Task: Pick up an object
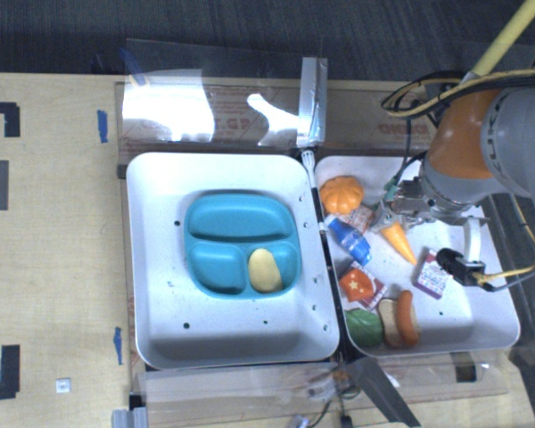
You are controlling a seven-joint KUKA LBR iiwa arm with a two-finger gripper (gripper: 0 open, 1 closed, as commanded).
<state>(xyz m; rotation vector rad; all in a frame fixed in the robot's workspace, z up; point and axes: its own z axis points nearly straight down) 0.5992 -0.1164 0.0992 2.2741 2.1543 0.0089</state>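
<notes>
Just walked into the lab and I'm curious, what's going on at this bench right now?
A grey KUKA arm reaches in from the right over the right bin, its gripper low among toy foods: a small pumpkin, a carrot, a blue bottle, a tomato. Nothing is visibly held yet. In the left bin, a blue divided plate holds a yellowish lemon-like piece.

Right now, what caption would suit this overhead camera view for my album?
Robot hand hovering by a toy carrot in the right bin; a yellow egg sits in the blue tray.
</notes>
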